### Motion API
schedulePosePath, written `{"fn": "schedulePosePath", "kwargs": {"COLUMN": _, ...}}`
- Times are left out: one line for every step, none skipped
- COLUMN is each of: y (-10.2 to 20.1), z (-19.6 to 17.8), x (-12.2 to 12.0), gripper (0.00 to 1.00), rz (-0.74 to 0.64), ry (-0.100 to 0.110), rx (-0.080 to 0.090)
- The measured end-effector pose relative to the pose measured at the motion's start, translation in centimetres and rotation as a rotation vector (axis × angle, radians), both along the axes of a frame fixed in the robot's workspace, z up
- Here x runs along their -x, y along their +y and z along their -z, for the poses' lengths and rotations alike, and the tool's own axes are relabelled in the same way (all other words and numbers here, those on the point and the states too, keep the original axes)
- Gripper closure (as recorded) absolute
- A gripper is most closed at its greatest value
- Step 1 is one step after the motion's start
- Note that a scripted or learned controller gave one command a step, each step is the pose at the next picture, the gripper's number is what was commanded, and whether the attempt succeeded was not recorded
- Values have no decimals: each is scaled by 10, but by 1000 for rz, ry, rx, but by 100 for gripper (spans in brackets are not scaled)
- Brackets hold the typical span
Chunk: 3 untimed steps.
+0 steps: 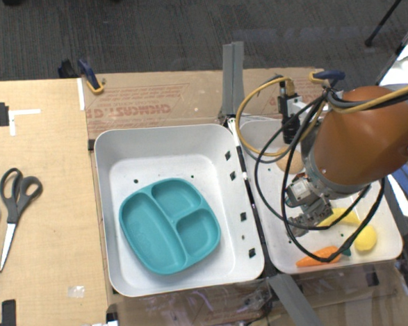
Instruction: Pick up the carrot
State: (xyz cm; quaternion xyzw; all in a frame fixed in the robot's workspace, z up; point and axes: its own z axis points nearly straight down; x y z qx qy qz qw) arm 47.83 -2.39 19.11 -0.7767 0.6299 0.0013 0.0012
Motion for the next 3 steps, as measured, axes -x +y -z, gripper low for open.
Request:
{"fn": "schedulePosePath", "kwargs": {"y": 68, "z": 0, "x": 1, "gripper": 100, "rz": 49, "ry": 2, "rx": 0}}
{"fn": "schedulePosePath", "kwargs": {"y": 111, "z": 0, "x": 1, "gripper": 100, "rz": 350, "ry": 2, "rx": 2}}
{"fn": "schedulePosePath", "kwargs": {"y": 83, "z": 0, "x": 0, "gripper": 100, "rz": 733, "ry": 0, "rx": 1}}
